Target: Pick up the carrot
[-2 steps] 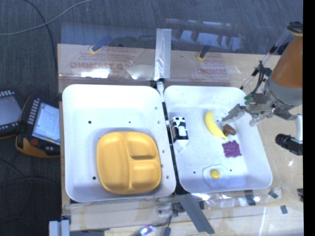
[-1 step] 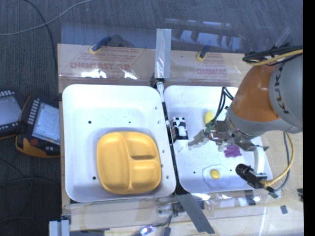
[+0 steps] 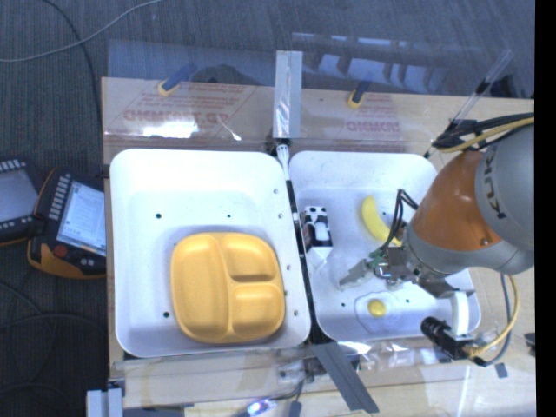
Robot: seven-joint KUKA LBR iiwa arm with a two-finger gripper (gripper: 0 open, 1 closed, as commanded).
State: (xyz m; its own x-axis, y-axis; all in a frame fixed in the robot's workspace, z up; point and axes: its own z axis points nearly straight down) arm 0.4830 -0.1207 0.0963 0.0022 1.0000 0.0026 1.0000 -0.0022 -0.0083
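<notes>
Orange-banded arm point(image 3: 473, 211) reaches in from the right over the right bin point(image 3: 347, 170). Tool point(image 3: 354, 274) sits low in that bin, near its middle; whether its fingers are apart or together cannot be told, since the wrist covers most of them. No object visible between them. No carrot can be made out: the candidate items in the right bin are a yellow banana-shaped piece point(image 3: 374, 218) just above the tool, partly behind the wrist, and a small yellow round piece point(image 3: 377, 307) below the tool, apart from it. A black-and-white item point(image 3: 318, 225) lies by the bin's left wall. Left bin point(image 3: 139, 181) holds a yellow divided tray point(image 3: 228, 285), lying flat. Both bins rest side by side on the worktop point(image 3: 217, 102).
</notes>
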